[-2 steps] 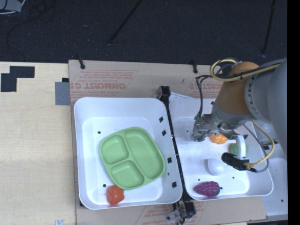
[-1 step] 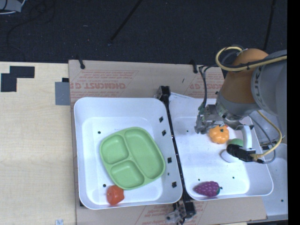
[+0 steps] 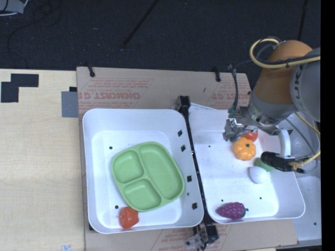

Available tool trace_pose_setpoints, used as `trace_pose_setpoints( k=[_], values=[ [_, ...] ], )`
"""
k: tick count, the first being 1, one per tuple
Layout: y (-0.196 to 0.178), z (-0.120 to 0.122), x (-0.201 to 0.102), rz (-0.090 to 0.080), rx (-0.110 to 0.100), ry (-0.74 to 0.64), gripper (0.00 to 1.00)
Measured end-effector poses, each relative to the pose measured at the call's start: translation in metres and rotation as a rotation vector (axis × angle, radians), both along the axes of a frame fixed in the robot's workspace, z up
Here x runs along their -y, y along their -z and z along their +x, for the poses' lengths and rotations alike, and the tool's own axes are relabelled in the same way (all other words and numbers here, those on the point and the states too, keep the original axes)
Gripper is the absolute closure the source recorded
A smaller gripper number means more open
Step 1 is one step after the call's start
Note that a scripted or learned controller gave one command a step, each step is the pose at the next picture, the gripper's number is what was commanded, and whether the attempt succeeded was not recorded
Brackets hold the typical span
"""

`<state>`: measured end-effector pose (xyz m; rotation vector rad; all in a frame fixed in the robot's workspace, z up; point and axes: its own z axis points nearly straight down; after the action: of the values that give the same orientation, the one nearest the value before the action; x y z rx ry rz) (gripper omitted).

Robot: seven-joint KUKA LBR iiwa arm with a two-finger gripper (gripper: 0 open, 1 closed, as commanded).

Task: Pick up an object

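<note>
Two bins on the bench, and the gripper (image 3: 236, 131) hangs low in the right bin (image 3: 220, 192), just over the orange pepper (image 3: 244, 149), lining up a grab; its opening can't be made out.

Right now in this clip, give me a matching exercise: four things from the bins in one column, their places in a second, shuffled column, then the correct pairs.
Things:
1. green divided plate
2. purple grape bunch
3. orange pumpkin-like toy
4. white egg-like object

Places:
A. right bin, near its front edge
B. right bin, right beside the gripper
C. left bin, in the middle
D. right bin, toward its right side, below the orange toy in the picture

Pairs: 1-C, 2-A, 3-B, 4-D
</note>
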<state>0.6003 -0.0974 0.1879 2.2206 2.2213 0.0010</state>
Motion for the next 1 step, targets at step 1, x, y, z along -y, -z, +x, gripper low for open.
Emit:
trace_pose_setpoints(
  k=[1],
  values=[
    [-0.0228, 0.0001, 0.0014, 0.0, -0.001, -0.001, 1.0]
  ],
)
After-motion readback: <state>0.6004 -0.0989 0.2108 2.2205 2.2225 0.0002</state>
